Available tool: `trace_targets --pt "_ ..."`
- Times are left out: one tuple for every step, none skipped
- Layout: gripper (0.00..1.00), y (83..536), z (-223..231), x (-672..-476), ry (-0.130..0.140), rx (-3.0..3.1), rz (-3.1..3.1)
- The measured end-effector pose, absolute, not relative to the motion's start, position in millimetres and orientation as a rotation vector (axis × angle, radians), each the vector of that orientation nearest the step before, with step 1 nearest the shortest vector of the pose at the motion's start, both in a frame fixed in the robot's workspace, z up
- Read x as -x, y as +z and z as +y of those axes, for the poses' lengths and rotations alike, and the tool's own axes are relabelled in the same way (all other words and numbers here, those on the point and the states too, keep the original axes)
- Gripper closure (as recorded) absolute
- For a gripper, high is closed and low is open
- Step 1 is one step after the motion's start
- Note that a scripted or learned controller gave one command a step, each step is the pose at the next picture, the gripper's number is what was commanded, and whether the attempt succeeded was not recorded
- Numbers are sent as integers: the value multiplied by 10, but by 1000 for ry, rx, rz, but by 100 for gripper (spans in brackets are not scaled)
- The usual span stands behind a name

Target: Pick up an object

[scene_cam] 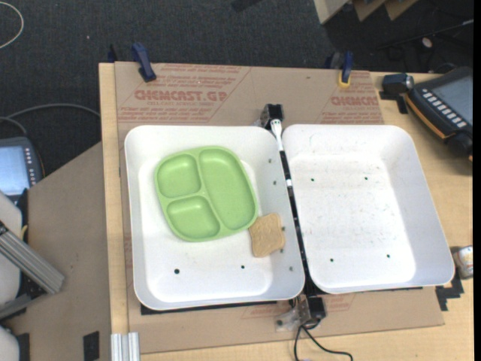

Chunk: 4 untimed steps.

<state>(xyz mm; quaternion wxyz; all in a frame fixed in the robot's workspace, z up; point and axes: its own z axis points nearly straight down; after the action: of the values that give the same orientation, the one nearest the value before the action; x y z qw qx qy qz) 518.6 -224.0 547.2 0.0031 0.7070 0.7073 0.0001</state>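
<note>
A green divided plate [205,194] with three compartments lies in the left white bin [150,277], toward its upper middle. A tan, roughly square piece that looks like a cracker or sponge [267,235] rests on the bin floor just off the plate's lower right rim, close to the bin's right wall. The right white bin [361,209] shows a bare floor with small dark specks.
The bins sit on a brown cardboard sheet [188,89] held by blue and yellow clamps at the back edge. A handheld control pendant [443,107] lies at the far right. Cables run below the bins at the front.
</note>
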Motion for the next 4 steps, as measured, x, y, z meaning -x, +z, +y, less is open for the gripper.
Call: trace_targets --pt "100 4166 -2093 -4768 -9 -2234 2229" --pt "100 5416 -2037 -4936 10 -2207 2213" --pt "100 4224 -1829 -4781 -8 -2230 2229" --pt "100 5424 -1934 -5140 10 -2207 2212"
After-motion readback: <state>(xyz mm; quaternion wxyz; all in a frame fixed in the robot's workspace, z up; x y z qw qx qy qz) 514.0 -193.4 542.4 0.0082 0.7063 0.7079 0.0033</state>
